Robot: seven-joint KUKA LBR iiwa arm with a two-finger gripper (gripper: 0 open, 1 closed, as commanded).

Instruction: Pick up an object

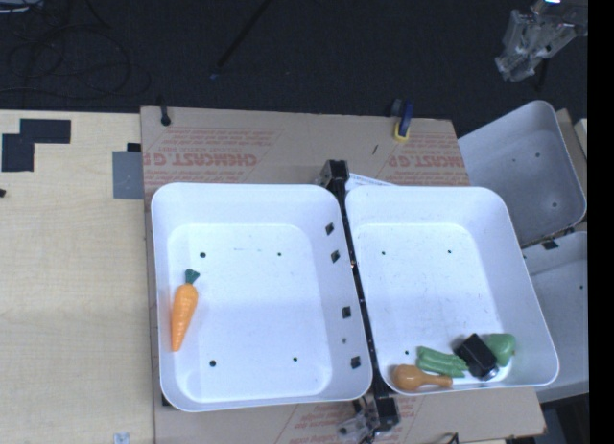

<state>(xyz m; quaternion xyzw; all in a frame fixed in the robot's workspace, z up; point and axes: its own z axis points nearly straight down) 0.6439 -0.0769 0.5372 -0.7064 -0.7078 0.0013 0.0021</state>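
Note:
An orange toy carrot (182,310) with a green top lies by the left wall of the left bin (240,204). In the right bin's (432,207) near right corner a small cluster lies together: a green pod-shaped toy (440,362), a black block (477,356), a green rounded piece (501,344) and an orange pear-shaped toy (419,378). My gripper (526,49) hangs high at the top right, far beyond both bins and away from every object. Nothing is seen in it.
Both bins rest on a brown cardboard sheet (288,150) over a wooden bench. A black divider strip (347,279) runs between the bins. A grey metal plate (532,159) stands at the right. A blue-yellow clamp (404,120) sits at the cardboard's far edge.

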